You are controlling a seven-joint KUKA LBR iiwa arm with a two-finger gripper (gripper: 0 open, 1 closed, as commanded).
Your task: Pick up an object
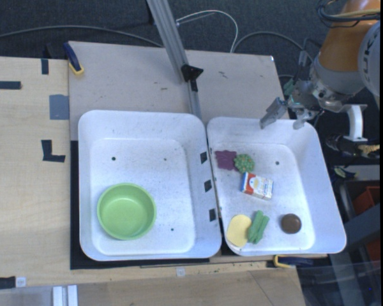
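My gripper (pixel 284 115) hangs over the far rim of the right bin (pixel 319 164), its two fingers spread apart with nothing between them. Inside that bin lie a purple piece (pixel 225 159) touching a green broccoli-like piece (pixel 244 163), a small white and orange carton (pixel 256 185), a yellow piece (pixel 239 229) beside a green vegetable (pixel 258 226), and a brown ball (pixel 290 223). All of them sit nearer the front than the gripper, apart from it.
The left bin (pixel 140 129) holds a green bowl (pixel 126 210) at its front left. A grey metal pole (pixel 172 37) slants down to the bins' shared far edge. Cables run across the dark floor behind the bench.
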